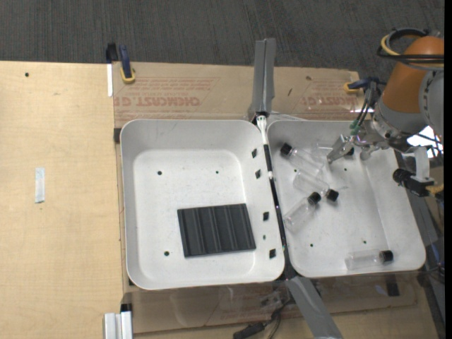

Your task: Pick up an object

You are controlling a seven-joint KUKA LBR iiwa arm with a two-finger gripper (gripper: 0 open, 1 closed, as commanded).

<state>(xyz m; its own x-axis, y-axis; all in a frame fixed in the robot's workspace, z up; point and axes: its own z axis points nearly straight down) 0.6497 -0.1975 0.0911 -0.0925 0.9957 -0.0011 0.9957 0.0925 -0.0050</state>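
Several clear vials with black caps lie in the right bin (pixel 395 224). One vial (pixel 295 157) is near the bin's back left corner, two vials (pixel 311 183) (pixel 299 212) lie close together in the middle, and another vial (pixel 367 260) rests by the front right corner. My gripper (pixel 344 149) hangs low over the back of the right bin, just right of the back vial, at the end of the grey arm with its orange band (pixel 408 83). I see nothing held in it. A black ribbed block (pixel 215 229) lies flat in the left bin (pixel 141 189).
A grey divider post (pixel 264 76) rises behind the seam between the bins. Cardboard (pixel 183 94) lines the bench behind them, with clamps at its corners. A wooden tabletop (pixel 56 189) stretches to the left. Cables and brackets crowd the right bin's right rim (pixel 413 179).
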